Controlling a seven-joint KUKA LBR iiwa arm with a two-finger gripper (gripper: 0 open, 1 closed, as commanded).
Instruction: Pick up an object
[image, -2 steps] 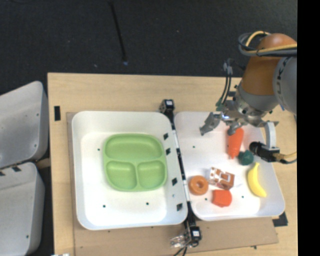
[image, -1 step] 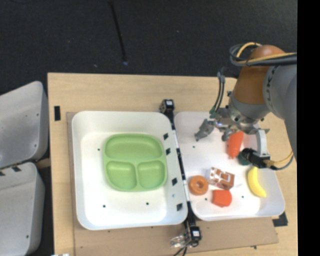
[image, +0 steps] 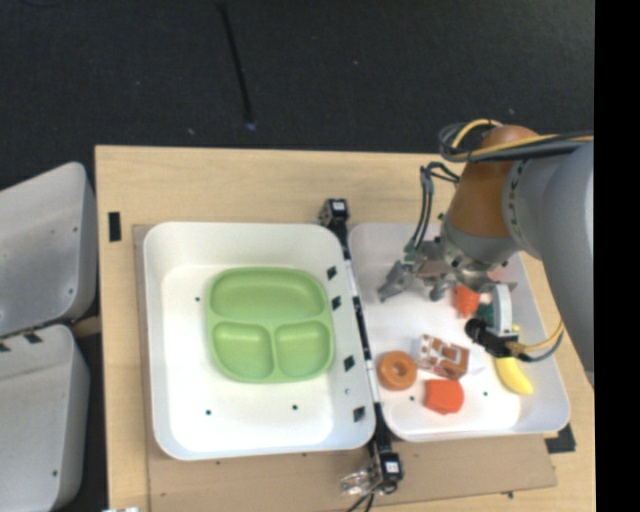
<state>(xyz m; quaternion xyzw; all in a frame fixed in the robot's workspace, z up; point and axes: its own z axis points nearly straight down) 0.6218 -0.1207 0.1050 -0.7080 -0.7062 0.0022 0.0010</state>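
While hanging over the far part of the right bin (image: 395, 425), reached in from the right as a grey arm (image: 545, 205) with an orange band. Showed the gripper (image: 418, 282) with fingers spread apart, holding nothing. Kept a small orange-red piece (image: 466, 299) just right of the gripper. Held a doughnut (image: 397, 370), a brown and white toy (image: 444, 354), a red block (image: 444, 397) and a banana (image: 514, 376) nearer in that bin. Had a green divided plate (image: 270, 322) lying in the left bin (image: 180, 420).

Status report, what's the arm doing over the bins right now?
Gripper low in right white bin, nothing seen held. Orange ring-shaped donut toy, red block, yellow banana lying loose. Green divided plate in left bin.
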